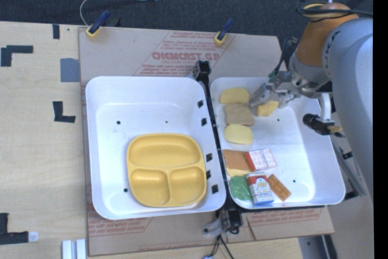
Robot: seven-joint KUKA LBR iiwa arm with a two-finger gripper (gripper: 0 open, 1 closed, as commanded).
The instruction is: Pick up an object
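My gripper (264, 99) hangs low over the back of the right bin (315, 161), reaching in from the right. A small yellow wedge (268, 109) lies right under its tip, touching or nearly so; I cannot tell whether it is gripped. Just left of the gripper lie a pale yellow oval (234, 95), a brown bread-like square (238, 114) and a second yellow oval (239, 134). Nearer the front sit an orange block (235, 160), a red-and-white carton (262, 159), a green item (240, 188), a red-and-white box (260, 188) and a brown bar (279, 187).
The left bin (109, 112) holds a yellow divided plate (167, 169) toward its front. A black divider (209, 124) runs between the bins. The arm's grey body (354, 82) looms along the right bin's right side. Two clamps (97, 24) hold the cardboard at the back.
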